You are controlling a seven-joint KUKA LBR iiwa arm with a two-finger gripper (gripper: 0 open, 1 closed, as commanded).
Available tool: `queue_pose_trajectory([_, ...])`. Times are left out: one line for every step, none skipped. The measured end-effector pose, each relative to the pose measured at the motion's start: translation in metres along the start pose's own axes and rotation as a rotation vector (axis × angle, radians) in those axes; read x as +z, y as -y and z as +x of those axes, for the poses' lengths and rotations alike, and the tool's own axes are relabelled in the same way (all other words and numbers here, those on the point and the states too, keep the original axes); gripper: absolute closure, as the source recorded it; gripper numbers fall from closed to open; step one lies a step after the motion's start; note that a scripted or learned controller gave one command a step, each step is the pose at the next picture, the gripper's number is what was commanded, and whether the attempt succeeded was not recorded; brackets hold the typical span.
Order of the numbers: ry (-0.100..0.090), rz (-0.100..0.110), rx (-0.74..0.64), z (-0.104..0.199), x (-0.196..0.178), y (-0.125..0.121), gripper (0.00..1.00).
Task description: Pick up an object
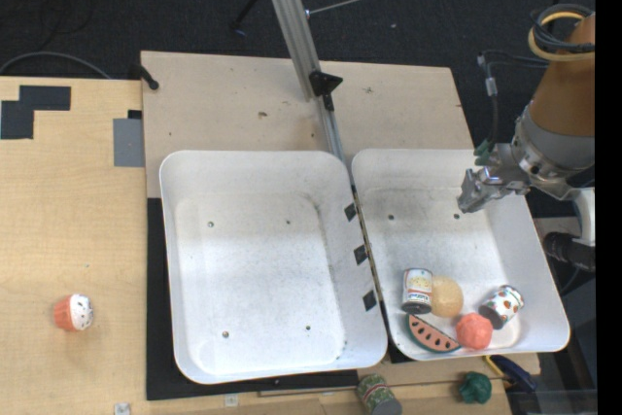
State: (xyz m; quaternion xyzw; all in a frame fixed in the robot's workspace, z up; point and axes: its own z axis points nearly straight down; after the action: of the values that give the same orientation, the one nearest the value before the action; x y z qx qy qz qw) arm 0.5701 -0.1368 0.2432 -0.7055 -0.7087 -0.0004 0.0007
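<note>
Hovering over the right white bin (389, 170) near its far right edge, your grey two-finger gripper (470, 197) grasps nothing visible; you cannot tell its jaws' state. A small tin can (417, 290), pale yellow ball (447, 297) and watermelon slice (432, 333) cluster at the near edge.

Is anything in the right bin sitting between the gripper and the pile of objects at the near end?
Nothing visible: bare bin floor lies between the gripper and the cluster of can, yellow ball, watermelon slice.

Bench: a pale wooden bench top (243, 102), seen from above at a slant.
Bins: two shallow white plastic bins, left (255, 267) and right (442, 199), are set on it side by side, edges touching.
Left surface: a small orange-and-white round toy (73, 313) is seen on the light wood-grain tabletop (68, 209).
</note>
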Motion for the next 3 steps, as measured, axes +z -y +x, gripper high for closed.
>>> queue_pose_trajectory([0.000, 0.000, 0.001, 0.041, 0.004, -0.012, 1.00])
queue_pose_trajectory([0.000, 0.001, 0.000, 0.093, -0.003, -0.020, 1.00])
queue_pose_trajectory([0.000, 0.000, -0.001, 0.149, -0.008, -0.034, 1.00])
